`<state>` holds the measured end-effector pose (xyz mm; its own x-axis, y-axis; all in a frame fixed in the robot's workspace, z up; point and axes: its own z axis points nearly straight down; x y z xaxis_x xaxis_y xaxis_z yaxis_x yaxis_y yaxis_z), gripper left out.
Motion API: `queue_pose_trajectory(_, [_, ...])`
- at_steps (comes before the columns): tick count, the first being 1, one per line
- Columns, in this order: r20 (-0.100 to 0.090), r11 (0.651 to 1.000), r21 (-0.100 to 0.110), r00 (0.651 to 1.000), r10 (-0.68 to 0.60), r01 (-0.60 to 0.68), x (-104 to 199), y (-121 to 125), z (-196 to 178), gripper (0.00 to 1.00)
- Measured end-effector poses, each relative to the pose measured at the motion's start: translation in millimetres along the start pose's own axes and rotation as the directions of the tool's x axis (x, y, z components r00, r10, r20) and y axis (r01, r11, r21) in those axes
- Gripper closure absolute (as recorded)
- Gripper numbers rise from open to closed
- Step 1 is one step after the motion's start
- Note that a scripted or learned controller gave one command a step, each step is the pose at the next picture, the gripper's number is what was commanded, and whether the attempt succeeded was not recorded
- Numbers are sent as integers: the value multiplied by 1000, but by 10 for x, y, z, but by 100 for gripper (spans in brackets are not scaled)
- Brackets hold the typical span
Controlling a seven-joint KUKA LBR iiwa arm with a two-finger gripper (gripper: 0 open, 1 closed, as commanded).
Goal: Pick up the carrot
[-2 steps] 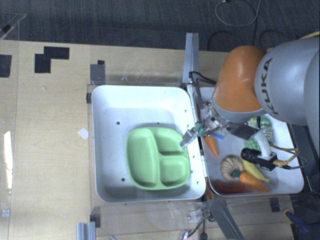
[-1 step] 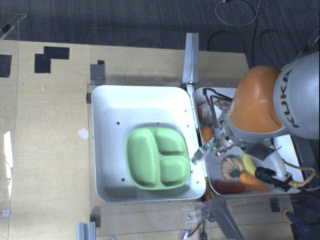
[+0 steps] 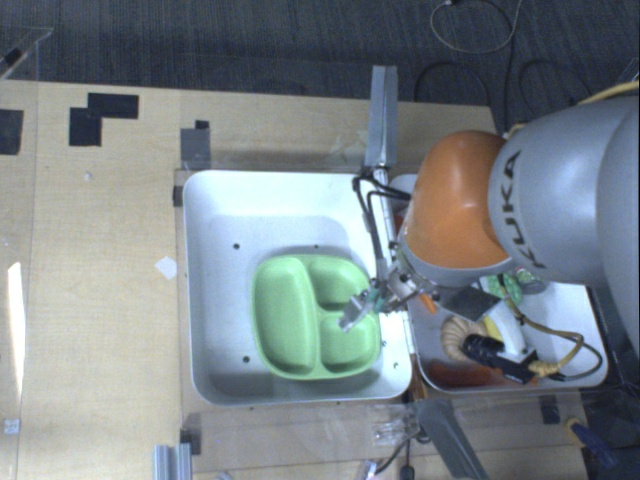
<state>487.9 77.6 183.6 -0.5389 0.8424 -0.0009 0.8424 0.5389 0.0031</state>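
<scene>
1. Gripper point(image 3: 362, 308): low over the right side of the green divided dish point(image 3: 290, 318). Whether it is released or clenched cannot be told; too small and blurred.
2. Green divided dish: lies mid-floor in the left bin point(image 3: 220, 268), nothing seen in its compartments.
3. Carrot point(image 3: 465, 374): judged to be the reddish-orange length along the near wall of the right bin point(image 3: 597, 373), beside a tan coil point(image 3: 458, 336). It is well apart from the gripper, across the shared rim.
4. Arm point(image 3: 560, 198): spans the right bin, shading the carrot, so a pick probably calls for a move rightward first.
</scene>
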Motion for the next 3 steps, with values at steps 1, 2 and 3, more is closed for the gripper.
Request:
queue_pose_trajectory(1, [1,989,0,989,-146,146,-889,-78,-1,0])
queue_pose_trajectory(2, [-1,991,1,991,-132,132,-399,35,5,0])
queue_pose_trajectory(3, [0,990,0,990,-141,141,-219,246,3,0])
